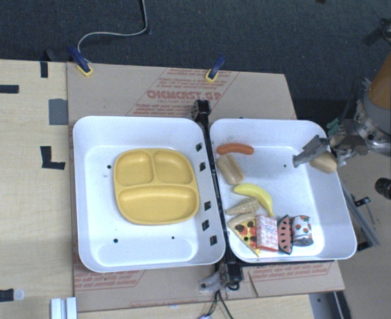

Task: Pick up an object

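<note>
1. the hand [320,155] sits over the right rim of the right bin [334,198], at the upper part of that side, with the grey arm [374,135] running off to the right behind it.
2. one dark finger [308,154] juts out left over the bin floor, and a tan, rounded object [324,164] sits right under the hand, touching it. is it gripped? i cannot tell, and i cannot tell whether the hand is apart or together.
3. inside the right bin, a hot dog sausage [235,149] lies near the top left corner, flat and level.
4. just below the sausage, a tan bread roll [231,170] rests near the bin's left wall.
5. down from the roll, a banana [255,195] lies curved, near the middle of the bin.
6. a pale sandwich wedge [243,208] lies touching the banana's lower left side.
7. along the bin's lower edge: a pizza slice [243,231], a red and white packet [267,233], a watermelon slice [283,234] and a small red and white can [301,230], packed side by side.
8. the left bin [92,185] holds a yellow divided plate [156,185], flat in its middle, three compartments facing up.
9. both bins rest on a cardboard sheet [175,95] on the tabletop [16,198], blue and yellow clamps [81,62] at the sheet's far edge.
</note>
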You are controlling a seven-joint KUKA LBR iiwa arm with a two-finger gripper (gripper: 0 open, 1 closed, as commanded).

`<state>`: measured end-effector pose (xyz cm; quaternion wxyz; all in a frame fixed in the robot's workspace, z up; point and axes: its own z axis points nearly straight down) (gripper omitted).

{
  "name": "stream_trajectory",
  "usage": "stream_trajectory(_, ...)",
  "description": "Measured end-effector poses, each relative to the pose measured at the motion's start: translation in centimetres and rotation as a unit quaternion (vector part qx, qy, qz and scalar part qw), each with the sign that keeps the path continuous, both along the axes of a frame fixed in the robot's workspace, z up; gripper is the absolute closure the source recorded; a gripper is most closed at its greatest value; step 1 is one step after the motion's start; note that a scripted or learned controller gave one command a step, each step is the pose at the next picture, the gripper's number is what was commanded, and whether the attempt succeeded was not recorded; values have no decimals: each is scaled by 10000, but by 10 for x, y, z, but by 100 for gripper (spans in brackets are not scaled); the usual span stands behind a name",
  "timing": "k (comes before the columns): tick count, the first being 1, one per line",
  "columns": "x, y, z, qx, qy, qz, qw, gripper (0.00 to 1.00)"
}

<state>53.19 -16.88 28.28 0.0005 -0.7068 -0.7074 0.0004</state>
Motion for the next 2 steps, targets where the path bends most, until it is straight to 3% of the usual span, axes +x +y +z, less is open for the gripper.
stream_trajectory(1, 31, 51, -130, 7, 17, 4, 10000, 0)
stream_trajectory(2, 35, 74, -197, 4, -9, 0, 10000, 0)
